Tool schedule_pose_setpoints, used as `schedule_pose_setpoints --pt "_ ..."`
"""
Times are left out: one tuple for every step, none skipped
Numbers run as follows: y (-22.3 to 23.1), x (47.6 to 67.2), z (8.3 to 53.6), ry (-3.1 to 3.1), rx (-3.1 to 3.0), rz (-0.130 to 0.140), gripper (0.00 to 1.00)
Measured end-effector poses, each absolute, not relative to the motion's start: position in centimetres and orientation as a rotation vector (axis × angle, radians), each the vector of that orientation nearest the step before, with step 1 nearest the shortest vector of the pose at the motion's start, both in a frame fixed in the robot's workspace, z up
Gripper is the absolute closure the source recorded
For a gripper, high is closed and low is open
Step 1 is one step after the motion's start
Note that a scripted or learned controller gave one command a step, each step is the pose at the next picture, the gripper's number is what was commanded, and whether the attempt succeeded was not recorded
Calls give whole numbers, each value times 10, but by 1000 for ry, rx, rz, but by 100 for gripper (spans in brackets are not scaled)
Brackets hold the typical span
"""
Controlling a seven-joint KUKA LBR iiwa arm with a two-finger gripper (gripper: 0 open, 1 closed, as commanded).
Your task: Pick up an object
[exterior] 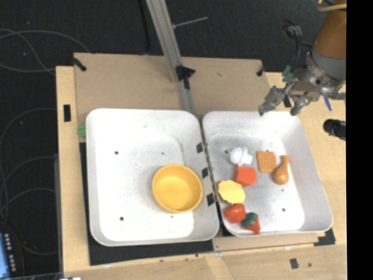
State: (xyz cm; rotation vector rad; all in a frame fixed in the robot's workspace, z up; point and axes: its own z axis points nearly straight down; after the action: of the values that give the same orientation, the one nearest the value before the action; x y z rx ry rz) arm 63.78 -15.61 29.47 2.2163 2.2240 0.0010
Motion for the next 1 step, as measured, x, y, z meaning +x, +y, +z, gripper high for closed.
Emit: schedule_pose_setpoints --pt "-156 638 295 2224 2216 0 0"
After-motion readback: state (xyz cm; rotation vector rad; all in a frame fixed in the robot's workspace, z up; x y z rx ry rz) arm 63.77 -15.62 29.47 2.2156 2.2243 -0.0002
